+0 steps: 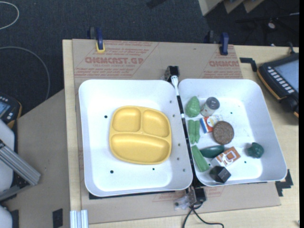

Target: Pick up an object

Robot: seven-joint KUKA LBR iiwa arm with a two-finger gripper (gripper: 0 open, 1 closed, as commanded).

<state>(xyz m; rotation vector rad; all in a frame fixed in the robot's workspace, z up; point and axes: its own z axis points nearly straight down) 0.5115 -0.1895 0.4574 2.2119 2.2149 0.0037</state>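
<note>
You have two white bins side by side: the left bin (90, 127) holds a yellow tray (140, 134) with three compartments, lying flat near its middle. The right bin (261, 108) holds the small things: a brown disc (223, 132) near the centre, green pods (194, 129) along its left wall, a dark green lump (255, 150) at the right, a jar (209, 105) at the top, a black block (220, 174) at the near edge.

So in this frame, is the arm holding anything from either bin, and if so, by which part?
Nothing is seen held. The small objects lie loose in the right bin, and the yellow tray sits in the left bin.
</note>
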